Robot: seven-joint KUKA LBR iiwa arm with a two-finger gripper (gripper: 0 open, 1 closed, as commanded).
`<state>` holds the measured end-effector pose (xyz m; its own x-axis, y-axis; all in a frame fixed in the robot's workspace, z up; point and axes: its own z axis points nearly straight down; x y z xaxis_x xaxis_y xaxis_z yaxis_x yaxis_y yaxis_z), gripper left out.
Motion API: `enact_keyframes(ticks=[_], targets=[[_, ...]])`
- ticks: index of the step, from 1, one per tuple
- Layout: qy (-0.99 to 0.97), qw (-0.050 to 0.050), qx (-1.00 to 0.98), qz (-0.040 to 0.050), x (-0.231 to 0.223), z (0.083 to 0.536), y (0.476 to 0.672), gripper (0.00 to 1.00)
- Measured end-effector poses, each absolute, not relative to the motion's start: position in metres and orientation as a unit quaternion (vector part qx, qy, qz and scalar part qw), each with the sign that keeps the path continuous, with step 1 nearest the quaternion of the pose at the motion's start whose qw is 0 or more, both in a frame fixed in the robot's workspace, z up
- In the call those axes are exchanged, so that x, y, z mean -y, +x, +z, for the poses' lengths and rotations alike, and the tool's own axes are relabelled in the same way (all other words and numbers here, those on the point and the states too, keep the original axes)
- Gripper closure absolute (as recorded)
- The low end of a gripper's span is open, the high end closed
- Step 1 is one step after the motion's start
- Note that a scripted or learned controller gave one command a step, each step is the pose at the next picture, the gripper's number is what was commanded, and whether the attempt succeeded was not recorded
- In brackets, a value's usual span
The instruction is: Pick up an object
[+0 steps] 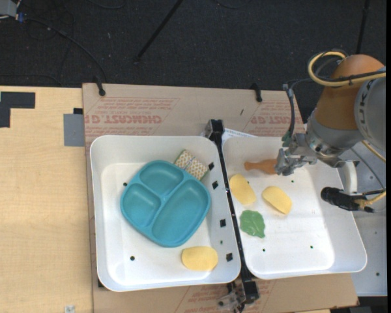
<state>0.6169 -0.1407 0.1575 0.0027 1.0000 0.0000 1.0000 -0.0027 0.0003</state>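
Observation:
My gripper (285,164) is down in the right bin (313,256), near its far left part. A small orange-brown piece (259,166) lies right at the gripper's tip and reaches out to its left; whether it is gripped is hidden. Nearer the front lie two yellow pieces (241,190) (277,199) and a green leaf-shaped piece (253,223). In the left bin (111,266) a teal divided plate (163,204) rests, with a woven tan piece (191,164) at its far edge and another yellow piece (199,257) in front of it.
A black divider (225,207) runs between the two bins. The grey and orange arm (342,109) comes in from the right, with a black cable part (342,197) over the right bin's right edge. Cardboard (156,113) lies under the bins.

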Motion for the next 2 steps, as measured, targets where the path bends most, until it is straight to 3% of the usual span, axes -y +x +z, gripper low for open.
enact_keyframes(ticks=[2], targets=[[0.707,0.001,-0.708,0.0006,0.139,0.266,0.626,1.0]])
